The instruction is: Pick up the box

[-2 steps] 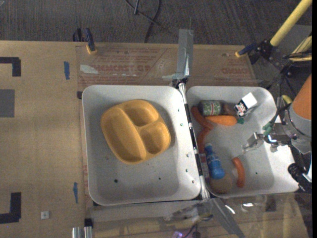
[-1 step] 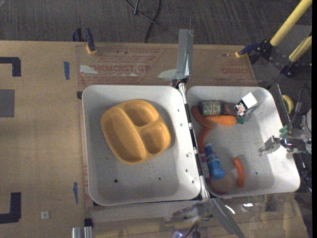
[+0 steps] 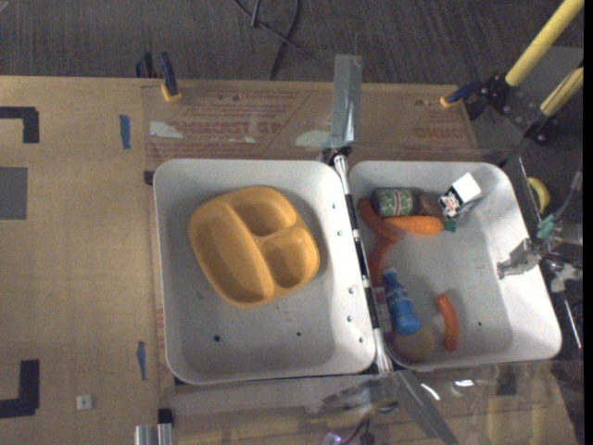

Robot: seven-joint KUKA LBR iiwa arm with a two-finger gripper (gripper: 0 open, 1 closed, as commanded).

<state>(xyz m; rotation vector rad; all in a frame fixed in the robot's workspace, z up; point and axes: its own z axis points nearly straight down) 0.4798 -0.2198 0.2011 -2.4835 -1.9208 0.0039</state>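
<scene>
brownish lump (image 3: 417,343) and blue bottle (image 3: 401,302) crowd the near-left corner of the right bin (image 3: 528,336). box (image 3: 462,195) sits tilted near the far rim, just beside the carrot (image 3: 412,225). bare floor along the right wall, where my gripper (image 3: 515,263) hangs, can't tell if open or closed.
</scene>
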